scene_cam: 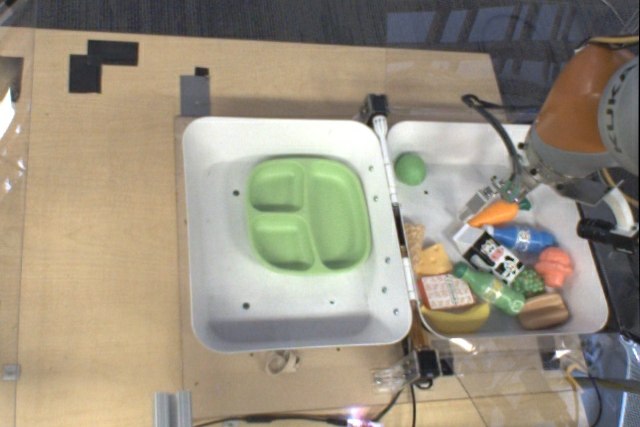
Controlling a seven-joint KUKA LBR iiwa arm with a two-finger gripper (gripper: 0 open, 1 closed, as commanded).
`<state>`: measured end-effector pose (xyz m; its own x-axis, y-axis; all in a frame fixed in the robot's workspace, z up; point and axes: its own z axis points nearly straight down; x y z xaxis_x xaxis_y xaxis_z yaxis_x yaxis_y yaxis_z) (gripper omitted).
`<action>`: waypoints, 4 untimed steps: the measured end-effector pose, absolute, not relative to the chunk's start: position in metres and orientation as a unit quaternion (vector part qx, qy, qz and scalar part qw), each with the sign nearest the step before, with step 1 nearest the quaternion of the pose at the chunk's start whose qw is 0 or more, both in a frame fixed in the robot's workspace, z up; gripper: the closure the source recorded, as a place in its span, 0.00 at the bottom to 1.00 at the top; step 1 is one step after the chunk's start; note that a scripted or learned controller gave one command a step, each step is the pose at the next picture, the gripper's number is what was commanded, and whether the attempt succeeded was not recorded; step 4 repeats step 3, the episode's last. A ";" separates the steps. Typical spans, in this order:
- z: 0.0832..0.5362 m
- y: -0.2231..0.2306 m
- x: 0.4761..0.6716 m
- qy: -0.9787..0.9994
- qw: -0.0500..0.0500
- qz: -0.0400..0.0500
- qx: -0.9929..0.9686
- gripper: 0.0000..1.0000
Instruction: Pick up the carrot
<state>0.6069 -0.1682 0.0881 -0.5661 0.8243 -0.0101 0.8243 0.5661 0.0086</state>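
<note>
Over the right bin [600, 300], the grey-and-orange arm [585, 110] reaches down.
Its gripper [511, 195] sits right at the carrot [495, 212], which lies above the blue bottle [524, 238]; whether the fingers are apart or together, I cannot tell.

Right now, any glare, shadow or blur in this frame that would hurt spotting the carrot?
Camera view: evenly lit and sharp; carrot reads clearly orange beside the gripper. Soft shadow along the left bin's inner walls. Faint reflections on the clear panel at top right, above the right bin.
</note>
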 end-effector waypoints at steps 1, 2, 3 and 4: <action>0.088 -0.177 0.587 0.753 0.004 0.003 0.658 0.00; 0.088 -0.164 0.567 0.723 0.006 0.003 0.691 0.00; 0.089 -0.139 0.539 0.696 0.006 0.004 0.718 0.00; 0.089 -0.139 0.539 0.696 0.006 0.004 0.718 0.00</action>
